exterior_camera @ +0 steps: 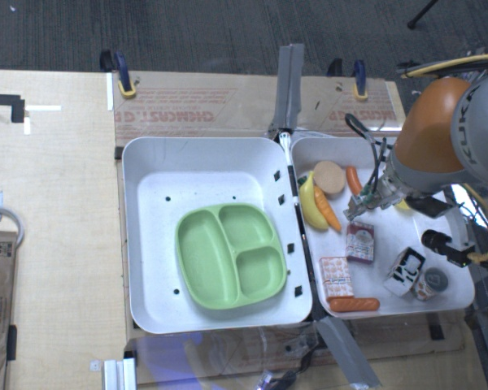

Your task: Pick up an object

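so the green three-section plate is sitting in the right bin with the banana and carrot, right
Not quite. The camera view shows the green three-section plastic plate alone in the left white bin. The yellow banana and the orange carrot lie in the right white bin.

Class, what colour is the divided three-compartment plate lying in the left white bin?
Light green, as the camera view shows: the divided plastic plate in the left white bin.
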